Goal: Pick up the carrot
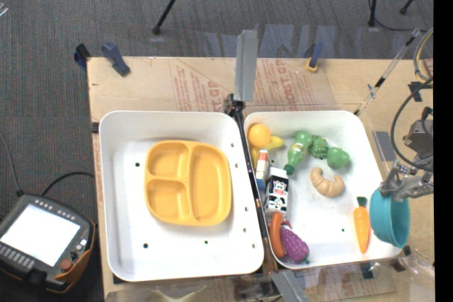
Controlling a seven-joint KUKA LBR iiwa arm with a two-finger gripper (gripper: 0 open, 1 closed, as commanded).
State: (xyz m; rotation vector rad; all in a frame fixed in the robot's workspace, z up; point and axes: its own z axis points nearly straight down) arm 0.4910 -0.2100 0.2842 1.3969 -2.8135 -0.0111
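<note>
The carrot [362, 227] lies by the right bin's [311, 119] near-right wall, beside a teal bowl [391, 220]. The gripper [405, 184] sits right of the bin; its state can't be told.

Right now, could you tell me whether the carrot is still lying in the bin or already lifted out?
Lying in the bin. The carrot rests flat on the right bin's floor by its right wall.

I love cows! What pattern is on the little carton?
Black and white cow patches on the carton, seen in the camera view.
</note>
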